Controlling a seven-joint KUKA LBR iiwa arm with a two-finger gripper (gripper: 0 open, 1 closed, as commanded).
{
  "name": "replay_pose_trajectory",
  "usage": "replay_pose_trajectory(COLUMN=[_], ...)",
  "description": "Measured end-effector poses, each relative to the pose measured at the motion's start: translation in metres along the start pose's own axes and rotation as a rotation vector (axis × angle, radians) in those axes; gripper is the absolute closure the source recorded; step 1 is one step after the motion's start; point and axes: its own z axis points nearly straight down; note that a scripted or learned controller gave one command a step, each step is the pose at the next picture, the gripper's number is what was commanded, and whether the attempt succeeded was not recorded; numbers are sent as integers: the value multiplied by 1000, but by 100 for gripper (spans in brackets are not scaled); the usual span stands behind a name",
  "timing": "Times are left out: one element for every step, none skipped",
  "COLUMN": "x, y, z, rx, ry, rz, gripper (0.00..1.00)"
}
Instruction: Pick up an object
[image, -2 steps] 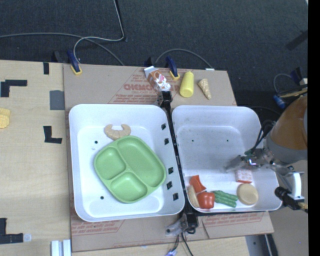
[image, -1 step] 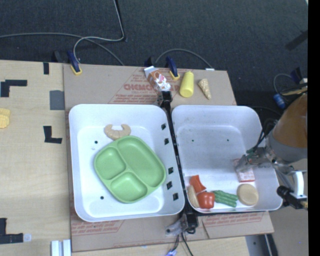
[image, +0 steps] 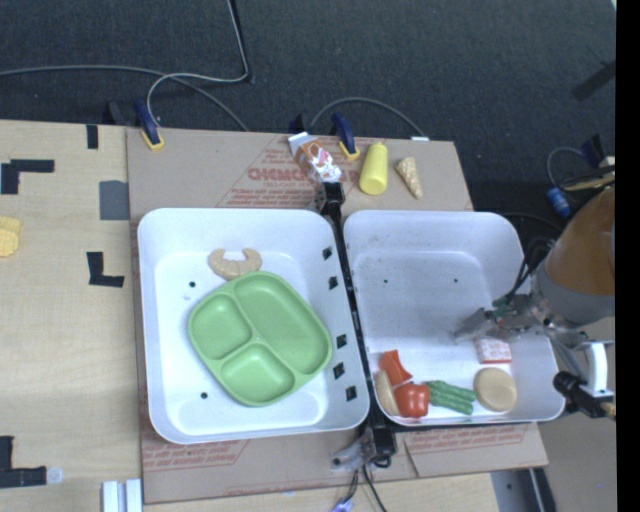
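In the right bin (image: 430, 250), several toys lie along the front wall: a red pepper-like piece (image: 402, 385), a green piece (image: 452, 396) and a tan round bun (image: 495, 389). A small white and pink packet (image: 492, 350) lies just behind the bun. My gripper (image: 492, 320) hangs low over the bin's right side, directly above that packet and close to it. The grey arm with its orange band (image: 590, 255) comes in from the right.
The left bin (image: 160, 300) holds a green divided plate (image: 260, 338) and a tan curved piece (image: 234, 263) behind it. On the cardboard behind the bins lie a yellow bottle (image: 373, 168), a tan cone (image: 409, 176) and a small carton (image: 315, 158).
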Motion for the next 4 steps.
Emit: replay_pose_trajectory(x=[-1, -3, -2, -1], y=[11, 14, 14, 9], z=[14, 2, 2, 11], rx=[17, 8, 8, 0], ry=[9, 2, 3, 1], rz=[3, 2, 1, -1], gripper=[0, 100, 0, 0])
